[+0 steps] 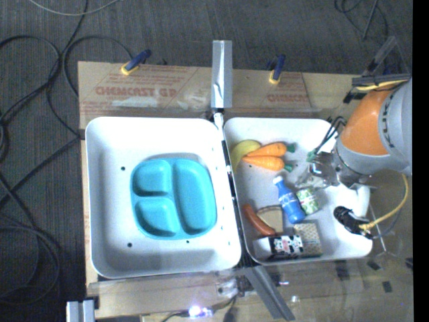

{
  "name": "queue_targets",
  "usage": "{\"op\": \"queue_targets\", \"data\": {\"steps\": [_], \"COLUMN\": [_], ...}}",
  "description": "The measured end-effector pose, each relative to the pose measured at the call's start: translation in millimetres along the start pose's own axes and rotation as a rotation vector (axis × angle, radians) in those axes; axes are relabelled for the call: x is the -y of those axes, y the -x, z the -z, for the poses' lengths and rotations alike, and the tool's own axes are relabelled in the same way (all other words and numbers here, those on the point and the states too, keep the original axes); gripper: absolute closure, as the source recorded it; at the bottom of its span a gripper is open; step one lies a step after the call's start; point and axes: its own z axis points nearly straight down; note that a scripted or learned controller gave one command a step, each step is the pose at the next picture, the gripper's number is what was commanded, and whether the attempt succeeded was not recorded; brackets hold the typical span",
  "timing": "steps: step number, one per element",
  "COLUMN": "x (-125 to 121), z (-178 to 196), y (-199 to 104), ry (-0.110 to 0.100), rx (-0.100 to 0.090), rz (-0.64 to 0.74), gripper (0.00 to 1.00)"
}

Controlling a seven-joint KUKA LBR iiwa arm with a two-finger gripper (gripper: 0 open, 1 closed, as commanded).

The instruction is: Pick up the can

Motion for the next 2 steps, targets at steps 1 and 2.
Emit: {"op": "queue_targets", "data": {"steps": [1,2], "x": [0.1,0.2], "z": [-0.6,8.3], "y": [-1.4,-2.1], "ry": [-0.002,-0.003], "rx": [-0.002,-0.003], "rz": [0.001,0.002], "gripper": [0.0,1.0]}}
